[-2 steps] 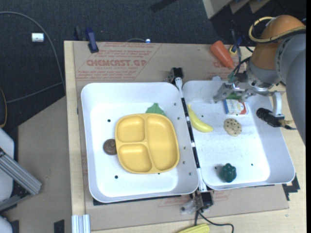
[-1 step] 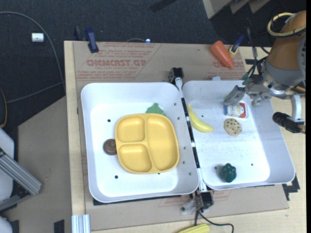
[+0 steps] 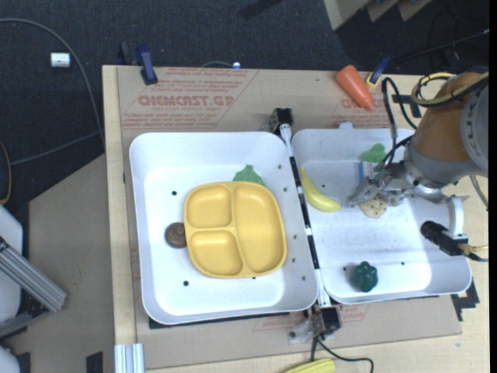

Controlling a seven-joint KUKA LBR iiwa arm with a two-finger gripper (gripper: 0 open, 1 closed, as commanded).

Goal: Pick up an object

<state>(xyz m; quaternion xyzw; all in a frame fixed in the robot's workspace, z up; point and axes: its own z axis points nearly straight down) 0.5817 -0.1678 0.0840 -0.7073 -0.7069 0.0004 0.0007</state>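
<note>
My gripper point(image 3: 375, 195) is low in the right bin point(image 3: 404, 274), near its middle, reaching in from the right. Its fingertips sit right over a small tan cracker-like piece point(image 3: 376, 207). A yellow banana point(image 3: 318, 196) lies at the right bin's left side, just left of the gripper. A green leafy piece point(image 3: 374, 154) rests behind the gripper near the bin's back wall. A dark green pepper-like object point(image 3: 363, 277) sits near the bin's front edge.
The left bin point(image 3: 151, 208) holds a yellow divided plate point(image 3: 234, 229), a small brown disc point(image 3: 176, 235) at the plate's left and a green piece point(image 3: 248, 174) behind it. An orange carrot-shaped object point(image 3: 355, 87) lies on the bench behind the right bin.
</note>
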